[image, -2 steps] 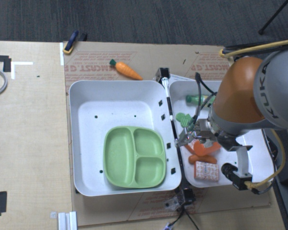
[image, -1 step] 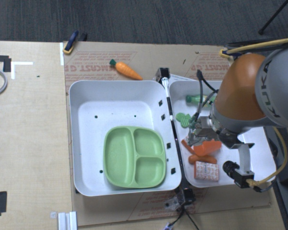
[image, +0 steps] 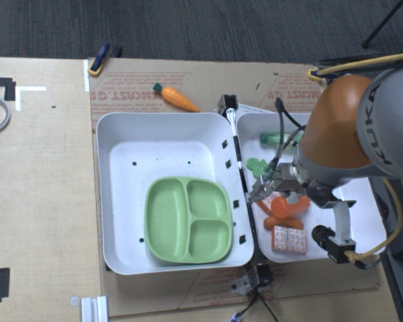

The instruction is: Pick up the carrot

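The carrot (image: pixel 177 98) — orange, green-tipped — is lying on cardboard just beyond the left bin (image: pixel 114 180); whether the jaws are apart is unclear.

The grey arm (image: pixel 389 123) bears an orange band (image: pixel 336 123), black KUKA lettering, and what seem thin black cables beside the band.

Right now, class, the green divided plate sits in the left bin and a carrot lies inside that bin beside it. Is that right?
Not quite. The green divided plate does sit in the left bin, but the carrot lies outside that bin, on the cardboard beyond its far rim. The camera view shows this.
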You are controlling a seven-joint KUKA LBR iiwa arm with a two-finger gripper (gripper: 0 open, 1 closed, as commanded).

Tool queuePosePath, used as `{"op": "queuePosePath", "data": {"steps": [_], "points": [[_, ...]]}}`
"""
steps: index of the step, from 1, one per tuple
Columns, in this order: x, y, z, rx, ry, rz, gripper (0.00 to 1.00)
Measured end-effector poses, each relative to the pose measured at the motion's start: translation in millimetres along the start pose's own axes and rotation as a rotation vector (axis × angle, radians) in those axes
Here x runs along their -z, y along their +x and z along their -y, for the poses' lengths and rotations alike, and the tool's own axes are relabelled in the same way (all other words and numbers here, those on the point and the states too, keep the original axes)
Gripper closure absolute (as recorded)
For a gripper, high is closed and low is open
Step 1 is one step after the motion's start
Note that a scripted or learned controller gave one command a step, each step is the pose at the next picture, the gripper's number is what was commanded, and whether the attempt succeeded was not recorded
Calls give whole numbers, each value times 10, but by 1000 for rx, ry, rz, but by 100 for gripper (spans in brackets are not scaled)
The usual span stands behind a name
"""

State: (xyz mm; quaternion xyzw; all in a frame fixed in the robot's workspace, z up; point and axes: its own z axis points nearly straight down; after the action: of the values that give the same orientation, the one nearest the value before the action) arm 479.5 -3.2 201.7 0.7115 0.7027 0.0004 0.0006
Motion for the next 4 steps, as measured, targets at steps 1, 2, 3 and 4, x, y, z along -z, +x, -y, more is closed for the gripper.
{"op": "queuePosePath", "data": {"steps": [1,2,3,4], "points": [[242,305,10,154,-1,0,0],[-97,81,19,345,3,-1,0],[-1,80,5,344,0,0,100],[107,-1051,-7,467,-2,2,100]]}}
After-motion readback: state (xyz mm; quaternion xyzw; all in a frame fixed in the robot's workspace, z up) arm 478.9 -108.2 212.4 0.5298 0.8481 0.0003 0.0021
